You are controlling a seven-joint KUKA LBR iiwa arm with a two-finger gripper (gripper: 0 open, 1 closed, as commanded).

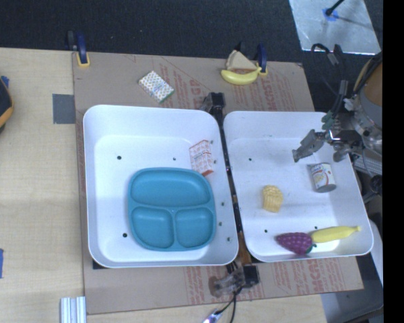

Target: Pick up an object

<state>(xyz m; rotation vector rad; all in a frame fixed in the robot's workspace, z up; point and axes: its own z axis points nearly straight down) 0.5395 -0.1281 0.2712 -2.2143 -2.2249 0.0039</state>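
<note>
Claw hangs over the right bin, small can just beside it on the near side.

The grey two-finger gripper sits above the right shallow white bin, up near its far right corner, and its dark fingers look spread with nothing between them. Closest candidate is the small silver cylindrical can with a red-and-white label, lying tilted just below and a touch right of the claw, apart from it. Farther toward the camera sit the yellow corn-like lump, the purple grape bunch and the yellow plastic banana. My read: the can wants a short drop toward the near side.
</note>
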